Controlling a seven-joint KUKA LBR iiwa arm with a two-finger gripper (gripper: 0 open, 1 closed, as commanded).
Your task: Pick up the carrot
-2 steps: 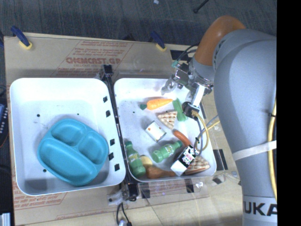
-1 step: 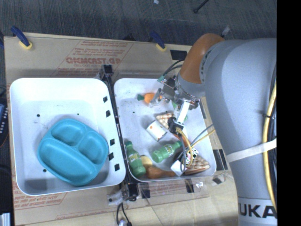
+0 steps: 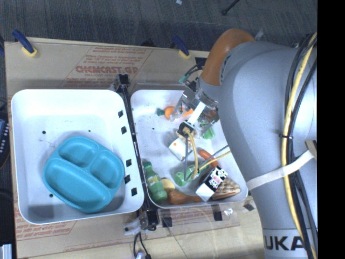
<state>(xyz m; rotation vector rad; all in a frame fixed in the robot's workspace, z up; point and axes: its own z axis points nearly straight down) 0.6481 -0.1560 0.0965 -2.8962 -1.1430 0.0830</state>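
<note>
The carrot [image 3: 169,112] is a small orange piece with a green top pointing left. It lies near the back of the right bin [image 3: 145,123]. My gripper [image 3: 190,109] hangs over that bin's back right part, right beside the carrot's right end and partly covering it. I cannot make out whether anything is gripped.
The right bin also holds a white block [image 3: 177,147], an orange stick [image 3: 205,155], a green piece [image 3: 181,177], a green bottle [image 3: 153,182], a black-and-white carton [image 3: 213,181], a waffle-like wedge [image 3: 228,188] and a brown sausage [image 3: 181,198]. A blue divided plate [image 3: 81,171] sits in the left bin [image 3: 32,107].
</note>
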